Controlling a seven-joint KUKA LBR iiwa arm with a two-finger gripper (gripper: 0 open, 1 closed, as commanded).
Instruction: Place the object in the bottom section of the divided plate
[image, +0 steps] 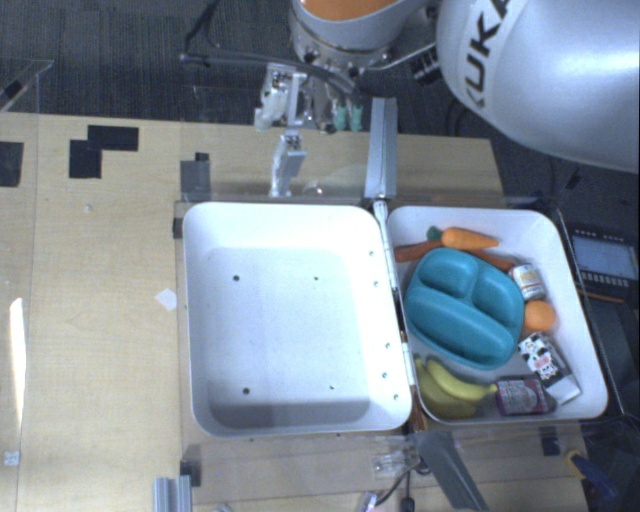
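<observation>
Two shallow white plastic bins sit side by side on your pale wooden bench (90, 330), meeting along a metal strip. Your left bin (285, 320) has a smooth, matte floor with rounded corners and a few small dark dots. Your right bin (575, 300) is crowded.

At its centre lies the divided plate (467, 305), teal, glossy, rounded like a soft rectangle, with raised ridges splitting it into hollows. Around it, by the clock: a tapered orange carrot (468, 238) at twelve, touching the plate's rim; a small tin with a printed label (529, 281) at two; a round orange fruit (539, 317) at three; a little black-and-white carton (540, 355) at four; a dark-labelled packet (521, 396) at five; and a curved yellow banana (450, 387) at six, tucked partly under the plate's edge. Which of these is your object, you cannot tell.

Your arm (540, 70), smooth grey metal with an orange band, looms at one o'clock. The gripper (300, 105) hangs beyond the left bin's far rim, at twelve, over the bench. Whether its claw is apart or together, you cannot tell.
</observation>
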